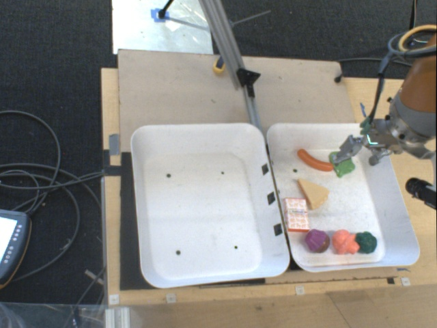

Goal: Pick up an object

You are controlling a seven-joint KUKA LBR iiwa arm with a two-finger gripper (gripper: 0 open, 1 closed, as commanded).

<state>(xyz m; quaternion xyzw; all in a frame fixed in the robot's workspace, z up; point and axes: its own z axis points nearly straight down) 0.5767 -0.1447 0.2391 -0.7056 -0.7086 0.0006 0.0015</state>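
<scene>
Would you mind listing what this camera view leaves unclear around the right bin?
- Tool: its fingers sit by the green object; too small to judge any contact.
- Arm: cut off by the right edge.
- Small carton: print too small to read.
- Red sausage: its right end is hidden behind the green object.

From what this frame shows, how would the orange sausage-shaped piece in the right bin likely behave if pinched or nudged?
The orange sausage is long, rounded and slightly curved, so a sideways nudge would probably roll or swivel it. Its smooth, toy-like look suggests it is light and fairly stiff, and it might squirt out of a pinch across its width. The green block touching its right end, near the tool, may get shoved along.
</scene>
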